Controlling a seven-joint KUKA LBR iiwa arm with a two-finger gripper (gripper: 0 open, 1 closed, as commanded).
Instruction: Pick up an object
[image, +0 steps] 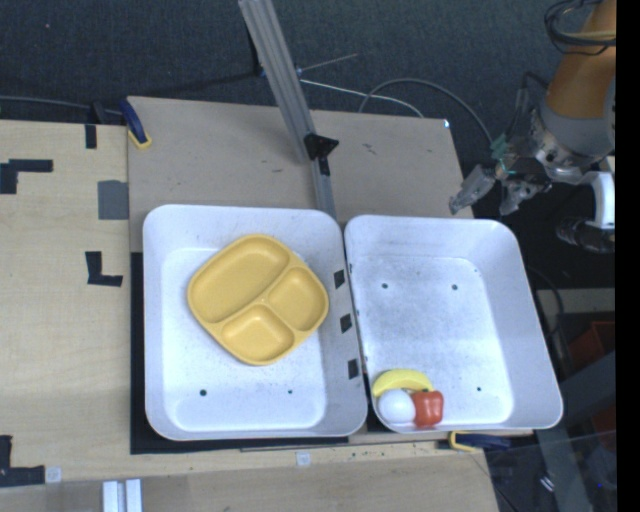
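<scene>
Your gripper (487, 190) hangs outside the right bin (520, 300), just past its far right corner, fingers spread apart with nothing between them; the arm (578, 90) stands well back at the bench's right edge; judge this as the approach stage, with the whole reach yet to make

Your targets sit bunched in the right bin's near left corner: a banana (401, 380) curved over a white ball (397, 406), with a red piece (428, 407) touching the ball on its right; all three press against the near wall, so they are well apart from the gripper, diagonally across the bin

The left bin (165, 330) carries a yellow tray (257, 298) with three compartments, lying flat near its middle; it is broad and shallow, probably a poor fit for two fingers unless you take a rim

For a clean try, bring the gripper over the cluster before descending; pick one item, likely the red piece on the cluster's open side; turn the fingers so one drops into bare floor rather than onto the wall or the ball; the ball may roll if nudged; close only once the fingers straddle it
</scene>
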